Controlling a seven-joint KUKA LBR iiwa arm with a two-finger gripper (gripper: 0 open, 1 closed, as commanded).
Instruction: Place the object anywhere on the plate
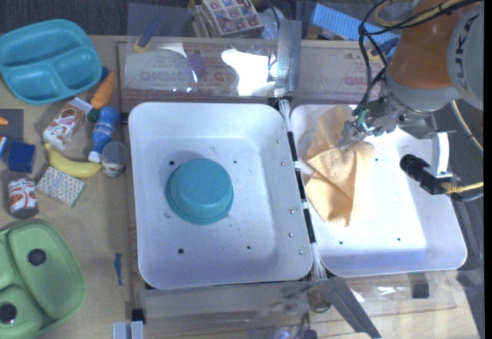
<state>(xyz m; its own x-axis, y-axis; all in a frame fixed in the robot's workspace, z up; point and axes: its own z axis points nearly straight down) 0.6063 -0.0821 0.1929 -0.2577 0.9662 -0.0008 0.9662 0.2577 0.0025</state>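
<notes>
A yellow cloth (335,173) lies crumpled along the left side of the right bin (400,237), its upper part drawn up towards my gripper (358,130). The gripper sits at the cloth's upper right edge, with the fingers pinched on a fold of the fabric. A round teal plate (200,190) rests in the middle of the left bin (231,260), well to the left of the gripper and across the divider between the bins.
A black part with a cable (420,170) hangs over the right bin's right side. On the bench to the left are a teal divided tray (48,61), a banana (71,163), a blue bottle (101,132) and a green tray (34,276).
</notes>
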